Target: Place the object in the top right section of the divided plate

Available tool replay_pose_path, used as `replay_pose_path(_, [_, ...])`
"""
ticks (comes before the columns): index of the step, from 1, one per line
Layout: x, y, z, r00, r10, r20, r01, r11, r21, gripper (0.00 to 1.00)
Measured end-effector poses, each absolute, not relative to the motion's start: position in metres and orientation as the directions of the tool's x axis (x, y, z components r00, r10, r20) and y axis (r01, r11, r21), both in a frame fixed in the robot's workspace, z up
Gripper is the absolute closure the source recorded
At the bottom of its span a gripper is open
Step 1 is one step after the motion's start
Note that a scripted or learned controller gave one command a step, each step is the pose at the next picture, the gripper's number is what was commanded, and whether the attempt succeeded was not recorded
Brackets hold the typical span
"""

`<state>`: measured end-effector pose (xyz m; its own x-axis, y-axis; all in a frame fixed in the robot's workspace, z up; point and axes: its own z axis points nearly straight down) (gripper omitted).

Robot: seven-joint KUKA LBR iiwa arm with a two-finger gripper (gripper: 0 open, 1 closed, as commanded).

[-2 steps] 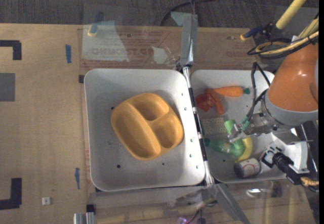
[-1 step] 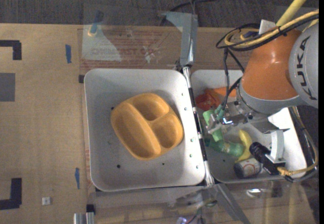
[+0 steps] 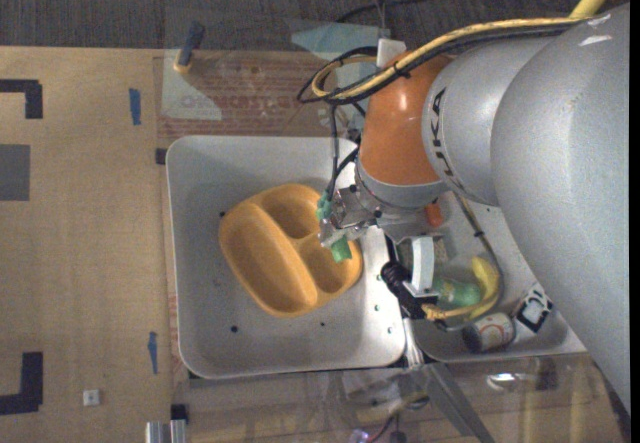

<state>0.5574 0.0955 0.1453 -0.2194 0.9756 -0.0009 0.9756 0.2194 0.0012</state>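
Note:
An orange divided plate (image 3: 275, 256) lies in the left white bin (image 3: 200, 191). My gripper (image 3: 335, 229) hangs over the plate's right side, near the ridge between its two small sections. A small green object (image 3: 343, 249) shows right at the fingertips, above the nearer right section. Whether the fingers hold it or it rests in the plate is hidden by the wrist. The grey arm with its orange band (image 3: 400, 141) covers the area behind.
The right bin (image 3: 520, 346) holds a yellow banana-like item (image 3: 487, 281), a green piece (image 3: 462, 291), a small can (image 3: 488, 333) and a black-and-white item (image 3: 535, 311). Cables run off the wrist. Wooden bench with blue tape marks lies to the left.

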Motion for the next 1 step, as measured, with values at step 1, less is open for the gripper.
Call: replay_pose_path(1, [0.5576, 0.0958, 0.1457, -0.22, 0.975, -0.001, 0.975, 0.22, 0.002, 0.0])
